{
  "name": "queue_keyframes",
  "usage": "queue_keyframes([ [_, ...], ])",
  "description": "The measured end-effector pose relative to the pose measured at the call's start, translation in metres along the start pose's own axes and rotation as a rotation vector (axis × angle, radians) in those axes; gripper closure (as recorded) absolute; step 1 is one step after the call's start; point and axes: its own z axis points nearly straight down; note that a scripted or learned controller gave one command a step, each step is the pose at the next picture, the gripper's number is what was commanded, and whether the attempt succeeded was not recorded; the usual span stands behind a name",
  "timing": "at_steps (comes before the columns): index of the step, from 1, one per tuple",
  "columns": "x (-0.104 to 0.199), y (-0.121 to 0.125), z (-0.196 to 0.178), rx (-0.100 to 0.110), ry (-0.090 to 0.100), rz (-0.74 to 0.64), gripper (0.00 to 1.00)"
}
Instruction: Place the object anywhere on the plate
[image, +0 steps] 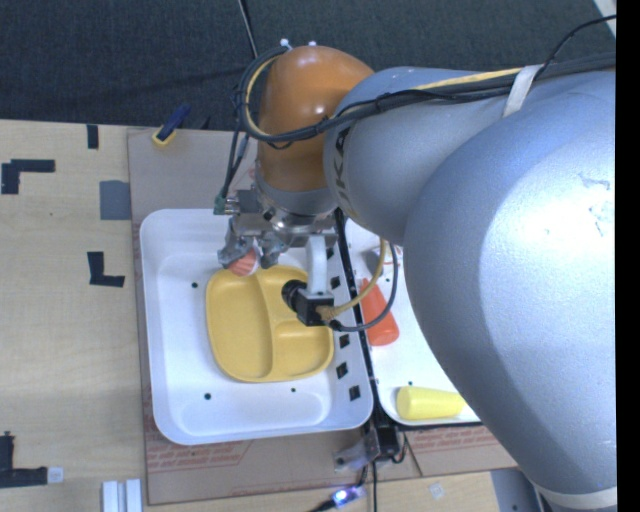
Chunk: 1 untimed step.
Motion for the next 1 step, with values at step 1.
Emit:
queue_keyframes([
  [1, -0.0022, 0.0002, -0.0010, -0.001, -0.001, 0.003, 0.00],
])
